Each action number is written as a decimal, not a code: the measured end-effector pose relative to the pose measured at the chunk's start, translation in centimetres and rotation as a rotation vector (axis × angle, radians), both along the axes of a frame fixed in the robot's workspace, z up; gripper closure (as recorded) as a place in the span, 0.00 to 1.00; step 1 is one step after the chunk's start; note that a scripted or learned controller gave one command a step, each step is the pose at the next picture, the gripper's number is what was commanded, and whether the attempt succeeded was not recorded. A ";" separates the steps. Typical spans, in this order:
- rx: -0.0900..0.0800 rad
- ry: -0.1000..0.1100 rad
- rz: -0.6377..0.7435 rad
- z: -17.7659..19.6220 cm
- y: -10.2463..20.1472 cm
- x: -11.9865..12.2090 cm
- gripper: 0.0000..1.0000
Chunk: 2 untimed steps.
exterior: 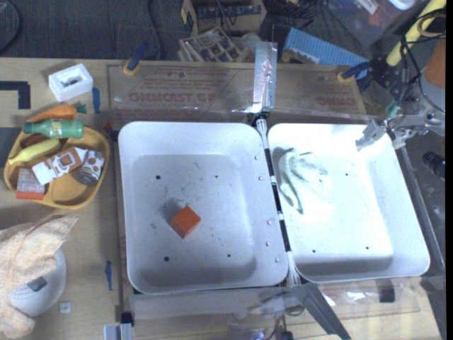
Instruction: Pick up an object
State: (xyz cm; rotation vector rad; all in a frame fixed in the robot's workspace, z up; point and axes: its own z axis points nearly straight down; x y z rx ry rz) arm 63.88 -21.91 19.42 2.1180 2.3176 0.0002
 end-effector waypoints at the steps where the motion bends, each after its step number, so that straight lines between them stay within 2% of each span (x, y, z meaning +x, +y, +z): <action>1: 0.000 -0.010 0.078 -10.4 9.2 0.4 0.00; 2: 0.000 -0.003 -0.053 -2.5 12.3 2.9 0.00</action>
